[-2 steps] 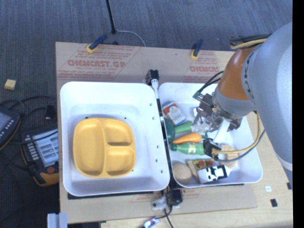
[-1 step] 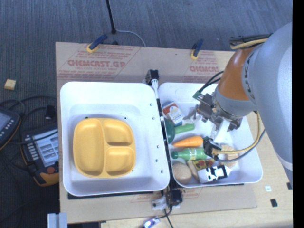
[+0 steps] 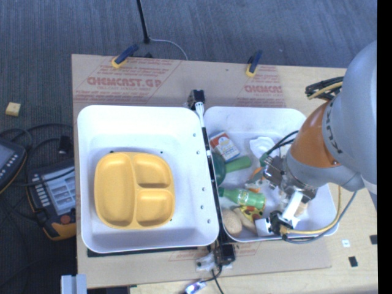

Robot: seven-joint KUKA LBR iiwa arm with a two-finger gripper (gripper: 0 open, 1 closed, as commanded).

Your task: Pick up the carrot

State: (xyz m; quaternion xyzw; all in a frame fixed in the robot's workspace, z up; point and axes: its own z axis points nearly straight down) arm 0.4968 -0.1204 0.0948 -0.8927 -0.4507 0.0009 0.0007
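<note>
A small orange sliver, apparently the carrot [image 3: 256,174], lies in the middle of the right bin [image 3: 318,216]; most of it is hidden among other items. My gripper [image 3: 270,169] hangs low over the bin's centre, just right of that orange piece, below the grey wrist and its orange band. The wrist body covers the fingertips.
The right bin also holds a red and white carton [image 3: 224,146], a green item [image 3: 235,164], a green bottle [image 3: 245,196], a white crumpled piece [image 3: 261,144], a tan rounded item [image 3: 233,222] and a red and yellow bit [image 3: 248,211]. A yellow divided plate [image 3: 133,189] lies in the left bin [image 3: 98,124].
</note>
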